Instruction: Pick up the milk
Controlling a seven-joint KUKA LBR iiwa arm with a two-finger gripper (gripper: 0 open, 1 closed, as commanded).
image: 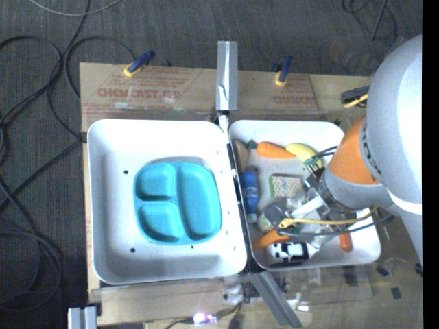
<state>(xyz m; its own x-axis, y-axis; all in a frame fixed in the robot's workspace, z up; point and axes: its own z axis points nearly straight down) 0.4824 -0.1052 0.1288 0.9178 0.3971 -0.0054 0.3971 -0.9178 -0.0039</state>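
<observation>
The milk (289, 251), a small white carton with black patches, lies at the front of the right bin (357, 253). My gripper (296, 226) is low in that bin, just above and behind the milk, with the grey and orange arm reaching in from the right. The wrist and its fittings cover the gripper's tip, and nothing can be seen held in it.
The right bin also holds a carrot (276, 150), a banana (302, 151), a blue bottle (248, 190), a green patterned packet (285, 184), a second carrot (268, 238) beside the milk and a small orange piece (345, 242). A blue divided plate (179, 201) lies in the left bin (110, 149).
</observation>
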